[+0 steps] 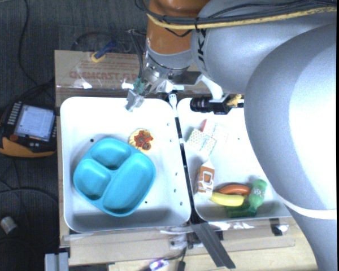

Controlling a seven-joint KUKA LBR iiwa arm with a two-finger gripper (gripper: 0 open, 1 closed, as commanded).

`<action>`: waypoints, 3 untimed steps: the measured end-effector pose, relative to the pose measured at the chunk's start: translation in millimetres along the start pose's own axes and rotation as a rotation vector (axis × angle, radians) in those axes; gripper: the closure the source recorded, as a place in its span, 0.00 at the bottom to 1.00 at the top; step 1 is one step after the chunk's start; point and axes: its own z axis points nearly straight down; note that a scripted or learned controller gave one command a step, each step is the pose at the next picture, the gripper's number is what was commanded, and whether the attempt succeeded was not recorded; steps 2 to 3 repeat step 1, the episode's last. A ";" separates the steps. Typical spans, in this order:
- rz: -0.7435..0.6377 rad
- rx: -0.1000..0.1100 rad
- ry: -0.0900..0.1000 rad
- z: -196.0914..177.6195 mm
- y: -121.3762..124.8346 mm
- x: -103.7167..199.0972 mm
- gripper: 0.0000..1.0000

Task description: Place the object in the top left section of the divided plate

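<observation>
Beside the blue divided plate [114, 176], just off its upper right rim on the floor of the left bin [79, 114], lies the object to be moved — a small round pizza-like toy [141, 139], orange and red on top. It rests apart from the plate, not in any section. The plate sits tilted in the bin, with two small sections toward its upper left and one large section at the right.

The gripper [133, 100] hangs over the far edge of the left bin, up and a little left of the toy, with nothing visible between its fingers; whether they are apart or together I cannot tell at this angle and blur.

The step in hand, as I judge it, is the pick. To do it well the gripper should come over the toy's middle, descend straight, and close across its narrow width — the toy is flat, so a shallow grasp may slip. Mind the plate rim just beside it.

As to pose, the grey arm [282, 83] reaches in from the right, its orange band [169, 16] above the wrist, which points down and leftward toward the bin's back wall.
</observation>
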 end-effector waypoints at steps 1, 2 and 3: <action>0.000 0.009 -0.001 -5.0 0.0 0.0 1.00; 0.000 0.009 -0.001 -5.0 0.0 0.0 1.00; 0.000 0.009 -0.001 -5.0 0.0 0.0 1.00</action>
